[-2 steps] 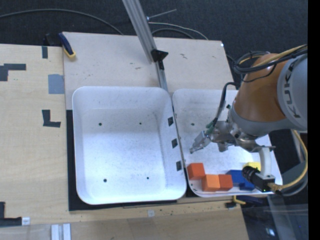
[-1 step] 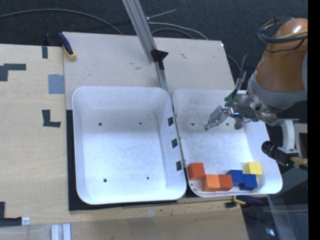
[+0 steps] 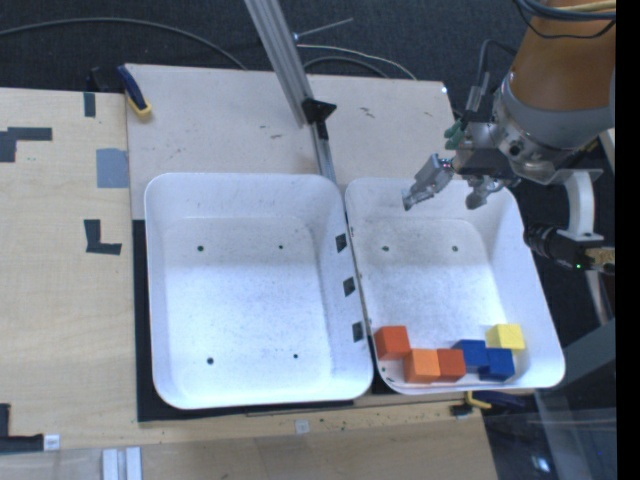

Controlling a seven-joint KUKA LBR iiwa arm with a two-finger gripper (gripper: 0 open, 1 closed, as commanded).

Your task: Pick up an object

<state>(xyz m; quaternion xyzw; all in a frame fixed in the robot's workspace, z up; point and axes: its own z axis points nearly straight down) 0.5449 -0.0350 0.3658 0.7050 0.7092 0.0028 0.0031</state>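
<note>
The gripper (image 3: pixel 451 190) hangs over the far end of the right bin (image 3: pixel 520 258), its two fingers (image 3: pixel 424 190) spread wide with nothing between them; one finger points toward the divide between the bins, the other sits nearer the right bin's far right wall. Under the orange-banded wrist (image 3: pixel 565 28), the arm comes in from beyond that bin's right side. All the blocks lie well apart from the gripper, clustered along the right bin's near wall: an orange block (image 3: pixel 392 341) closest to the divide, a lighter orange block (image 3: pixel 424 364) just beside it, a red-orange block (image 3: pixel 451 363) touching that one, then a blue block (image 3: pixel 486 358) and a yellow block (image 3: pixel 506 337) resting against the blue one toward the near right corner. The left bin (image 3: pixel 160 268) sits just beside the right bin.
</note>
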